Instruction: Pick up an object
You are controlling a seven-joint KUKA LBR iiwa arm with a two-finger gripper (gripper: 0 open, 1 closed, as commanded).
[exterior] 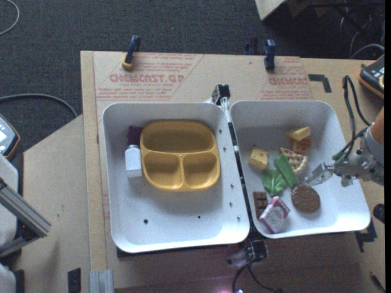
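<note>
A: The end effector [320, 174] hovers low inside the right bin [351, 215], fingers slightly parted, nothing between them.

B: Nearest target?

A: The brown round cookie [305, 198], just below its tip. The green leaf toy [278, 176] and waffle piece [294, 159] crowd close beside it.

B: So the risk?

A: Probably a finger landing on a neighbour, nudging the cluster, and closing on nothing.
</note>
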